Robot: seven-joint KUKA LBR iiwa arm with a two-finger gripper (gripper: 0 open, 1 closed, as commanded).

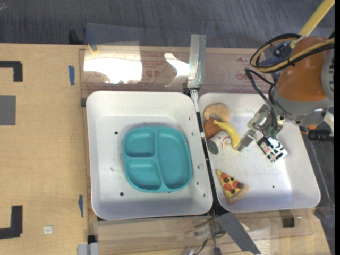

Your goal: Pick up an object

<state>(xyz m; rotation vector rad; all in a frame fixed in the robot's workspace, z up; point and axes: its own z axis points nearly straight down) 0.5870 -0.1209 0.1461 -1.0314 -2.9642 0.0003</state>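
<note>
You are watching the gripper (258,133) hovering with fingers spread, gripping nothing, the toy banana (229,133) just beside its lower finger; next, descending and closing.

One fixed camera looks down at a slant from above the surface (37,142), far enough to take in both white bins (101,110), side by side.

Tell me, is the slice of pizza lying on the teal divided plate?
No, the pizza slice lies on the floor of the right bin, while the teal plate sits in the left bin.
</note>
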